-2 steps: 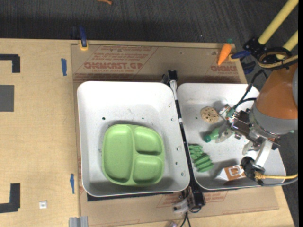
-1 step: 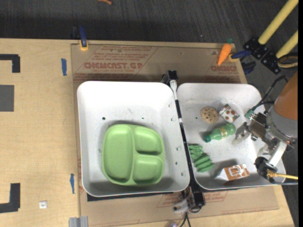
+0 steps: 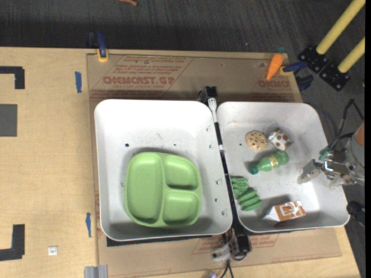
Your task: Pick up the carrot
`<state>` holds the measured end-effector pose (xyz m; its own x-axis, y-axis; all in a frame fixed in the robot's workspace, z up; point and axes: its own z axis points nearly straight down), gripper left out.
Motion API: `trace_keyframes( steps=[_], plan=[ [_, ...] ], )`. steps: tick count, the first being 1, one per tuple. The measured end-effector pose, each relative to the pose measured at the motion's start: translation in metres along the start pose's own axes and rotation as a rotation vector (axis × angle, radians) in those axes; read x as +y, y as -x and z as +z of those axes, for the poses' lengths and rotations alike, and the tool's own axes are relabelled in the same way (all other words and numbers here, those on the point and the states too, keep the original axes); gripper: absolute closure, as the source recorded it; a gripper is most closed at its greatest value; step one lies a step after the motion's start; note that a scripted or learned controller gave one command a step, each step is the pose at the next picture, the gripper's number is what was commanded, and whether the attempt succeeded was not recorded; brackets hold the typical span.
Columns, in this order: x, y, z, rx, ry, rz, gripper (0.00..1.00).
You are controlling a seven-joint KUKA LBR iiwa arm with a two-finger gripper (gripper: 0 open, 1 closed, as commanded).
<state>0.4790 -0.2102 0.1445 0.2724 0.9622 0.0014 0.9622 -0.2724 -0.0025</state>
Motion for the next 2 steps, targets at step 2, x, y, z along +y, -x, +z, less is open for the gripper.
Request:
trace_keyframes(
  steps=[2],
  plan=[
    [-0.022, -0.097, 0.054, -0.006, 0.024, -0.081, 0.0]
  ],
)
